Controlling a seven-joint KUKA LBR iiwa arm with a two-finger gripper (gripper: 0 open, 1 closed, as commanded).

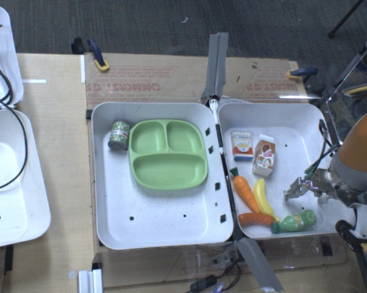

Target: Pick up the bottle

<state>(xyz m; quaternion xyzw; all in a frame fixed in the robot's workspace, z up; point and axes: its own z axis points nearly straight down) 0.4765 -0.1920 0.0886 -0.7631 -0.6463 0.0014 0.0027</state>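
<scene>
Bottle, green, lying on its side at the lower right of the frame, in the right bin close to that bin's near wall; its cap end just beside a red-orange carrot-like toy. Gripper sits just above it in the picture, at the right edge of the frame below the orange band of the arm, apart from the bottle, nothing between its fingers that I can see; how wide it stands open I cannot tell, too small and blurred. Same bin: banana, carrot, two small cartons further up. Left bin has a green divided plate and a small can at its upper left. Bench around both. Step looks like approach, grasp not yet made. Next move probably: shift toward the bottom of the frame over the bottle body, align across its short axis, descend, close, avoiding the red toy at the cap end.
</scene>
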